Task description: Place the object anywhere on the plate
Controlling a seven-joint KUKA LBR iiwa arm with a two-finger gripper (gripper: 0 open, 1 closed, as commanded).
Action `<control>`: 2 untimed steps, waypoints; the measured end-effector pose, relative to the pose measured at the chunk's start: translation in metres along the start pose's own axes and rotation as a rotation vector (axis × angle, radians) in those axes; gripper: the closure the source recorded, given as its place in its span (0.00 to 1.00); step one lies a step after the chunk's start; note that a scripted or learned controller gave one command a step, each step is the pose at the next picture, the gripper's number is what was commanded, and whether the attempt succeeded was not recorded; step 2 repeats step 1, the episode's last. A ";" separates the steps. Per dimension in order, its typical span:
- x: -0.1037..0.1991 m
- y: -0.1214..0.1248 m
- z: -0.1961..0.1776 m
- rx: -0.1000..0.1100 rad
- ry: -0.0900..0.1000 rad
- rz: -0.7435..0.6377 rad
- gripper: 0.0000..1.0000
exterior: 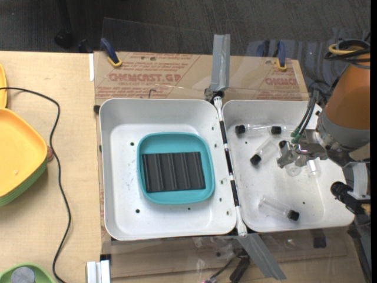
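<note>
one teal plate (175,199) in left bin, four clear vials (278,209) right; gripper (288,158) state unclear.

We see the arm (347,108) coming in from the right side of the camera view, its broad orange band uppermost and a grey section just beneath it; below that, the wrist narrows toward the left and ends in the gripper (290,156), a cluster of pale metal parts tilted down and to the left; a green cable and a dark one run from the arm's upper part down to the wrist; we cannot make out how the gripper's tips are set, since they blur together.
</note>
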State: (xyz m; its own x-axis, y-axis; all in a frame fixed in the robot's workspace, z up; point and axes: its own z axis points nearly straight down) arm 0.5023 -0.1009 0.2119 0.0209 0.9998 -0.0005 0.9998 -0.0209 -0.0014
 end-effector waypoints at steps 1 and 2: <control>0.000 0.000 0.000 0.000 0.000 0.000 0.00; 0.000 0.000 0.000 0.000 0.000 0.000 0.00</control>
